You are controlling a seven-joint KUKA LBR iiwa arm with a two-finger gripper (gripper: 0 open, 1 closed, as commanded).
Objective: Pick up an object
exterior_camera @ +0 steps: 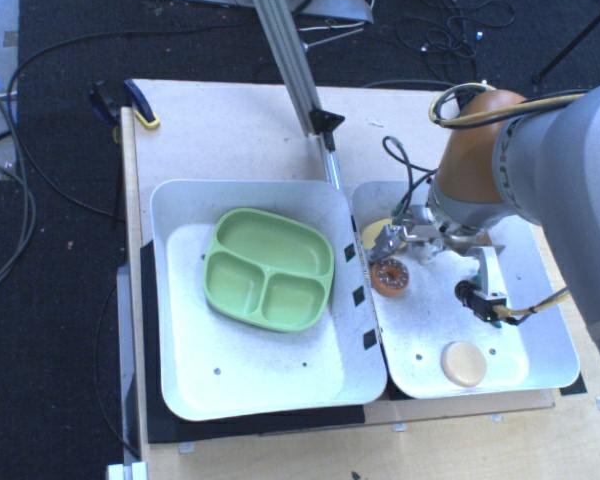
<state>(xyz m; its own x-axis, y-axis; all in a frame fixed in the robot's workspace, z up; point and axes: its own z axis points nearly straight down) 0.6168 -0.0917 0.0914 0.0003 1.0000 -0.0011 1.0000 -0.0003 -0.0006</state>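
Observation:
In the right bin [540,358] a brown ring-shaped object [389,277] lies near the left wall. A yellow object [373,236] sits just behind it, partly covered by the gripper. A beige round object [464,363] rests near the bin's front edge. My gripper [404,240] hangs low over the bin's left part, directly above and slightly behind the brown ring, close to the yellow object. Nothing shows as held.
The left bin [180,368] holds a green divided plate [269,268]. A slanted metal pole [292,53] runs from the top of the view down to the gap between the bins. A black part with a yellow cable [483,302] hangs beside the wrist.

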